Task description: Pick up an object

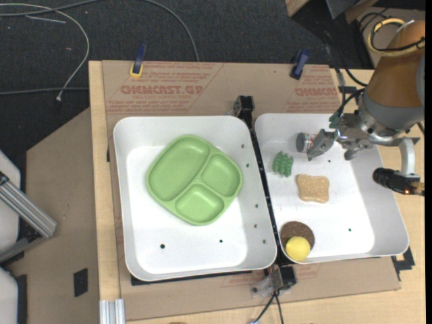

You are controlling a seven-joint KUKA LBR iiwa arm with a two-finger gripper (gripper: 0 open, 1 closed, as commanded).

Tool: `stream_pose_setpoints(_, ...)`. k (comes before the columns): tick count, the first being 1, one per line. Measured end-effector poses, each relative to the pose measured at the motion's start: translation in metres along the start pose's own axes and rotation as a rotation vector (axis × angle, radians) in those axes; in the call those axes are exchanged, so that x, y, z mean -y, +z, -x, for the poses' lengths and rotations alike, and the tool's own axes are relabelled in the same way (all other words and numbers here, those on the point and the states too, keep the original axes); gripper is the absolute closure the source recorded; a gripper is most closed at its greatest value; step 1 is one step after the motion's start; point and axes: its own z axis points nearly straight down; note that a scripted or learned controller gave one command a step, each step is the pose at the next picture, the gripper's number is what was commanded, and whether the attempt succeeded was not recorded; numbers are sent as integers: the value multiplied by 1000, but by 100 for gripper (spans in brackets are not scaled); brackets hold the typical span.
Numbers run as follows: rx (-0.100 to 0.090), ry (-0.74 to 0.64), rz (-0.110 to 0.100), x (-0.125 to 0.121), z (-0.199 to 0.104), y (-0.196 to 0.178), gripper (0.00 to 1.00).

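Camera view: green plate (194, 179) in left bin (128, 201); end effector (335, 147) open, empty.

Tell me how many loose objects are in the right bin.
4: small green spiky toy near the left wall, tan bread-like slice mid-bin, yellow ball on brown round disc at the front-left corner.

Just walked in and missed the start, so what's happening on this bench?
A robot arm reaches in over the right bin, its gripper at the far end with nothing visibly held. Near it lie a small grey object, a green toy and a tan slice; a yellow ball sits on a brown disc. The left bin holds a green divided plate.
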Motion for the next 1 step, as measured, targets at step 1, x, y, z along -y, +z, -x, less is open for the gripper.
stream_pose_setpoints(1, 0, 0, 0, 0, 0, 0, 0)
